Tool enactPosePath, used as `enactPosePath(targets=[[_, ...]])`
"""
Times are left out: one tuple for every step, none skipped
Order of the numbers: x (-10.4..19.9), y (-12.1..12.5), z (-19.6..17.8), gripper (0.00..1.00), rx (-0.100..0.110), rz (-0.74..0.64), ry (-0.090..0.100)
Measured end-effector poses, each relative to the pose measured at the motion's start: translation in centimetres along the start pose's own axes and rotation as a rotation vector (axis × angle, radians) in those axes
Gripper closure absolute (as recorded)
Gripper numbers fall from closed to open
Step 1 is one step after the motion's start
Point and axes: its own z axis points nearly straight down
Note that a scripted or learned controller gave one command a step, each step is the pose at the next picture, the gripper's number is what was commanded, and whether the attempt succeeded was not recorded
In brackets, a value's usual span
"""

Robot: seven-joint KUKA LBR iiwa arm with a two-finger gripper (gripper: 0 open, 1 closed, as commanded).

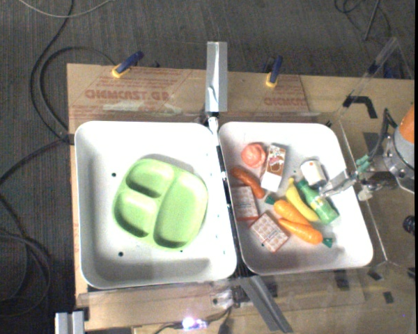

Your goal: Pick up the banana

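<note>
The banana (299,200) is yellow and lies slanted in the middle of the right bin (348,256). It is wedged between an orange carrot (301,230) on its lower left and a green bottle (320,204) on its right. My gripper (327,188) reaches in from the right edge and hangs over the green bottle, just right of the banana's upper end. Nothing of the banana shows inside the gripper.
The right bin also holds a pink round fruit (253,154), a small carton (276,160), a white box (271,180), a red sausage (245,179) and two flat packets (268,232). A green divided plate (161,202) lies in the left bin (90,256).
</note>
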Motion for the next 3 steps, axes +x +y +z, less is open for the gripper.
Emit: enactPosePath(targets=[[3.0, 8.3, 6.1, 0.00, 0.001, -0.115, -0.002], [1.3, 10.6, 11.9, 0.00, -0.024, -0.139, -0.003], [3.0, 7.6, 15.5, 0.00, -0.021, -0.195, -0.001]])
